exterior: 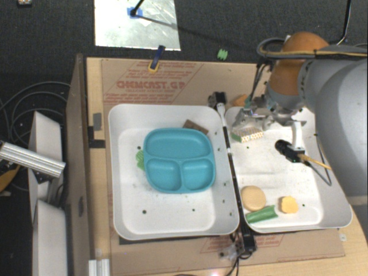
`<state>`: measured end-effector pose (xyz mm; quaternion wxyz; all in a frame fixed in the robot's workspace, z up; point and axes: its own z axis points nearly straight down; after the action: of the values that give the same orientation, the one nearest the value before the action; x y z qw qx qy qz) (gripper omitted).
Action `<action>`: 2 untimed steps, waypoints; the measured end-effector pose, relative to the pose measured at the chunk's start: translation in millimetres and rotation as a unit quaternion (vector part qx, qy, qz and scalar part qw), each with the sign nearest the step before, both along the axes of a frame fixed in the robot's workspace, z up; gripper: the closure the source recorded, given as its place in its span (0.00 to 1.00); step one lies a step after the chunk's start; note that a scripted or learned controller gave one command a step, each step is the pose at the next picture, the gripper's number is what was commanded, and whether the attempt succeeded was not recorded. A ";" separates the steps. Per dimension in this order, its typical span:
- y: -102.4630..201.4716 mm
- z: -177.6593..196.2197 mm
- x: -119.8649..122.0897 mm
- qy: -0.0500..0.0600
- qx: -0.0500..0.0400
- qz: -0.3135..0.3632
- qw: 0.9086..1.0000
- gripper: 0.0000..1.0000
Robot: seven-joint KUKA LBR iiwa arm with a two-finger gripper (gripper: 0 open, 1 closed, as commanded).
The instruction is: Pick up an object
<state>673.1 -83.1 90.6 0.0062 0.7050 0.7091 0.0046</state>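
The hand hangs low over the right bin's far-left corner, beside a comb; its state I cannot tell.

This looks like a robotics lab. Two white bins sit side by side on a cardboard sheet over a plain counter, a big grey arm reaches in, loose cables coil on dark carpet, and a metal plate lies nearby.
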 end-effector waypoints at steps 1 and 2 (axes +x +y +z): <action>-30.7 -4.8 -3.9 0.006 0.001 -0.003 1.000 0.00; 1.1 -6.2 -28.5 0.008 0.001 0.000 1.000 0.00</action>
<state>644.7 -82.0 84.4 -0.0002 0.7052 0.7090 0.0002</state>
